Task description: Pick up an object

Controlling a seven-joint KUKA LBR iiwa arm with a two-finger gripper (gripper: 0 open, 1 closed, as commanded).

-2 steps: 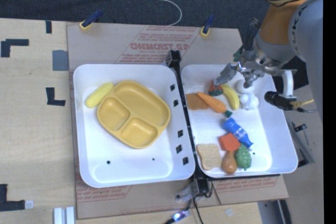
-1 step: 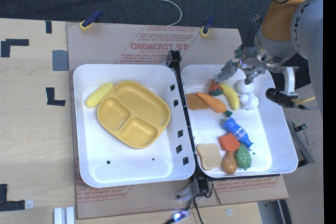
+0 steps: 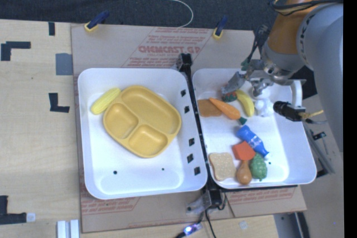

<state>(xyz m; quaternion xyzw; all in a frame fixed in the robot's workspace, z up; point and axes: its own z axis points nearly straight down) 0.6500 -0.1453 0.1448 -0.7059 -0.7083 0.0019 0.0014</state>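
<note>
A yellow banana [image 3: 245, 102] lies near the back of the right bin [image 3: 295, 170], directly under the tool [image 3: 249, 86]. Whether the tool is clenched or released cannot be told from this angle. Just left of the banana lies an orange carrot [image 3: 225, 108], with a brown flat piece [image 3: 208, 108] touching its left end. A small white object [image 3: 261, 107] sits just right of the banana.

Toward the front of the same bin, a blue item [image 3: 251, 139], a red block [image 3: 243, 150], a green broccoli piece [image 3: 258, 167], a brown pear-shaped piece [image 3: 243, 174] and a slice of bread [image 3: 221, 165] crowd together. Bare white floor remains along the bin's right side and in its back left corner.

The left bin [image 3: 95, 175] holds a yellow divided tray [image 3: 142, 120], with a corn cob [image 3: 105, 100] touching the tray's back left edge. Open floor runs along this bin's front.

The grey arm [image 3: 326, 53] comes in from the right edge, its orange band [image 3: 290, 19] above the wrist, and bends down over the back of the right bin. Both bins sit on a cardboard sheet [image 3: 162, 47] on the tabletop [image 3: 33, 120].
</note>
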